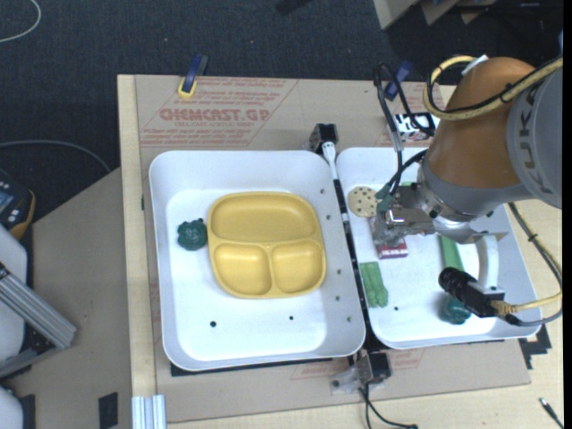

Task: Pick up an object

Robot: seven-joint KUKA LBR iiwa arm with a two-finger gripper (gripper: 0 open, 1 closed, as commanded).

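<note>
In the camera view, the end effector (391, 229) hangs low over the right bin (416, 318), directly above a small red-and-white item (393, 250) that lies on the bin floor near the left wall; whether it is released or clenched I cannot tell, since the wrist hides that. This item looks like the likely pick (a judgement from closeness alone). To do the step well, centre over the item, come straight down and close squarely on it; keep clear of the green stick (373, 284) just beside it and the tan perforated disc (361, 201) near it on the far side, as either could be nudged. The yellow divided plate (265, 239) sits in the left bin (179, 302), well apart.
</note>
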